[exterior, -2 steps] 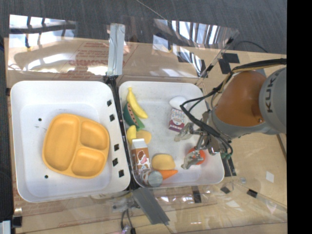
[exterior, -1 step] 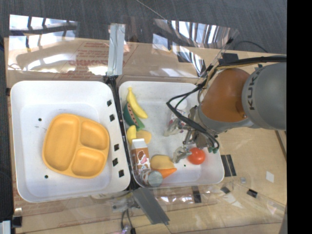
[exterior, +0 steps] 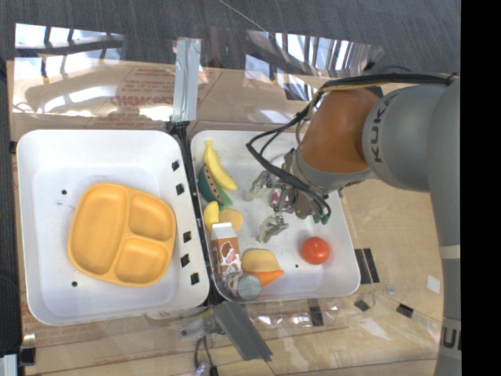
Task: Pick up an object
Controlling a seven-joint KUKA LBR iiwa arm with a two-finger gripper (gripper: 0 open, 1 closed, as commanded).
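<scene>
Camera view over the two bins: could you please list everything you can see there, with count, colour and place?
bins: two, white, side by side on the bench
tray: one, yellow, three compartments, in the left bin
banana: one, yellow, top left of the right bin
watermelon slice: one, green and red, beside the banana
carton: one, brown and white, along the right bin's left wall
tomato: one, red, right bin, lower right
carrot: one, orange, right bin, bottom
lemon: one, yellow, just above the carrot
arm: one, grey with orange band, from the right
gripper: one, metallic, above the right bin's middle
</scene>
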